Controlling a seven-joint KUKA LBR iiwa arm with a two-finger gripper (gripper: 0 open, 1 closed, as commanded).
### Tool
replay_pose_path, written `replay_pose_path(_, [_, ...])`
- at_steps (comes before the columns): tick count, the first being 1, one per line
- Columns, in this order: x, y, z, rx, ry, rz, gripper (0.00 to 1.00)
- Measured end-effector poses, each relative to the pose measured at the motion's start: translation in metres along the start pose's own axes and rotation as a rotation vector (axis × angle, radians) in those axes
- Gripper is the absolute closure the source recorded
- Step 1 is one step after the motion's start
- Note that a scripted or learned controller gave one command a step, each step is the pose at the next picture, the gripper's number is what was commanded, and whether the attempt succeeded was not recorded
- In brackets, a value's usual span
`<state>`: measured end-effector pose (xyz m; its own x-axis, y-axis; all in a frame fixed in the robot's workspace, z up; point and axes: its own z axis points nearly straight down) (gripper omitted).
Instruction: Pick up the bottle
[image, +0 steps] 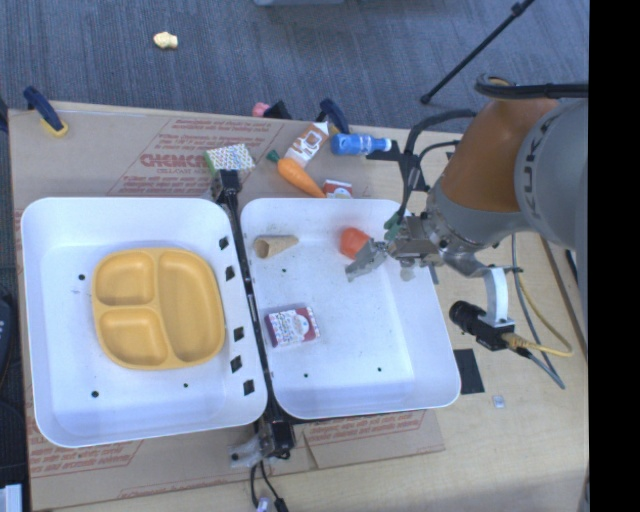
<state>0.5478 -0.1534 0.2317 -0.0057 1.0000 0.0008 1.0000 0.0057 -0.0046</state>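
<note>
Bottle-picking had not begun: the end effector (368, 260) hung low in the right bin (385, 335), and whether it was wide or narrow could not be told. Just beside it sat a red piece (353, 240). Farther off, past the bin's rim, the blue bottle (352, 145) lay on its side on the tabletop (520, 420). It looked light, stiff and slick, apt to roll, so a grasp across the mid-body seemed best. Its cap end was pale.

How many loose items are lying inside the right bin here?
3. A cone near the bin's upper left, an orange-red piece beside the gripper, and a small packet lower left. The arm may hide more.
</note>
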Motion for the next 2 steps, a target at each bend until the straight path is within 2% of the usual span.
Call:
replay_pose_path(1, [0.056,0.039,0.14,0.001,0.001,0.176,0.0])
replay_pose_path(2, [0.056,0.039,0.13,0.003,0.0,0.172,1.0])
